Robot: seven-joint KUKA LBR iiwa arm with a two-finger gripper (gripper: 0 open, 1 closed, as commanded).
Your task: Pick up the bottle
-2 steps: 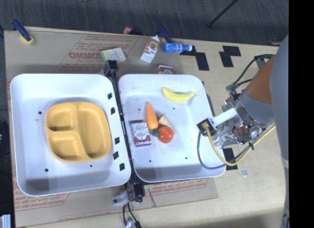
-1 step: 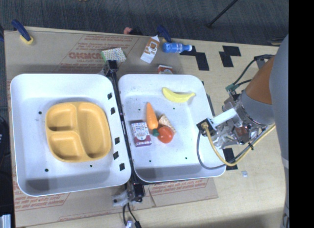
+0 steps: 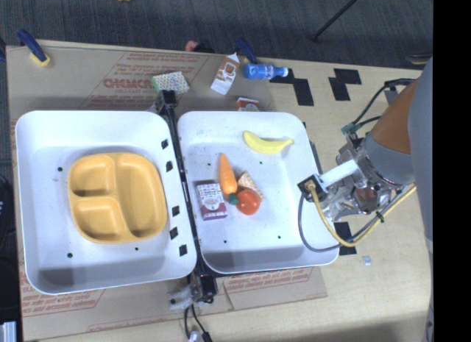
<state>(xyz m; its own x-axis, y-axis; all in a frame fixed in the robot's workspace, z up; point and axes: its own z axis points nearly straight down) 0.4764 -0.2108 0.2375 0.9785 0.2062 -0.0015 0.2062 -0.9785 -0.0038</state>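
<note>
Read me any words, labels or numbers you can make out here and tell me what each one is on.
Red print on the cardboard sheet under the bins: a large word and smaller lines, too blurred to read.
Small carton beside the bottle: label too small to read.
Red and white packet in the right bin: print too blurred to read.
Nothing legible.

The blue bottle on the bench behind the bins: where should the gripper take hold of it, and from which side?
The bottle lies on its side above the right bin, its long axis running left to right. Best guess: grip across the middle of its body, coming straight down from above, fingers closing across its width. The gripper is off by the bin's right rim.
</note>
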